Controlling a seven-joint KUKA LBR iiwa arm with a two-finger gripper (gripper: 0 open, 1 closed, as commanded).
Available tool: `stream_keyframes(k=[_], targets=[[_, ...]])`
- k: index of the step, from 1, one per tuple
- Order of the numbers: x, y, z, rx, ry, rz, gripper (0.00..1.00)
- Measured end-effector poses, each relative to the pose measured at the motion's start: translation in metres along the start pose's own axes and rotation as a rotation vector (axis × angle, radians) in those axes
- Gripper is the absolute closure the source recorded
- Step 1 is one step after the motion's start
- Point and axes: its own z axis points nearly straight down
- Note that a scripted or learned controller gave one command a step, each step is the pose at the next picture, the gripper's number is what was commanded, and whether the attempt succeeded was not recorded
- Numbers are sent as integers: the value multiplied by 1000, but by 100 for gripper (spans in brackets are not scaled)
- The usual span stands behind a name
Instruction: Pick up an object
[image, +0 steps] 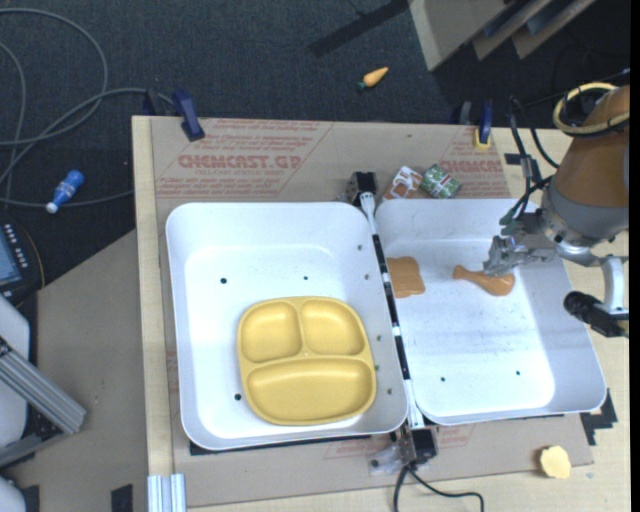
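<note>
gripper: you are looking at it reaching down into the right bin, tip meeting the orange-brown drumstick-shaped toy; whether it is gripping, you cannot tell.
toy: lying near the bin's back right, possibly touched.
brown slab: sitting by the divider.
left bin: holding a yellow divided plate.

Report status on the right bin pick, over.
Gripper low in right bin, over the orange drumstick-shaped piece. Hold unconfirmed. Brown flat piece lies apart, by the bin's left wall.
</note>
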Motion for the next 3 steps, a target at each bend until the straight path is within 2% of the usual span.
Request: stream_keyframes(k=[1, 2, 3], targets=[[-2, 1, 4, 0, -2, 2, 0], [-24, 25, 71, 2, -3, 3, 0], [-23, 26, 56, -5, -4, 3, 100]])
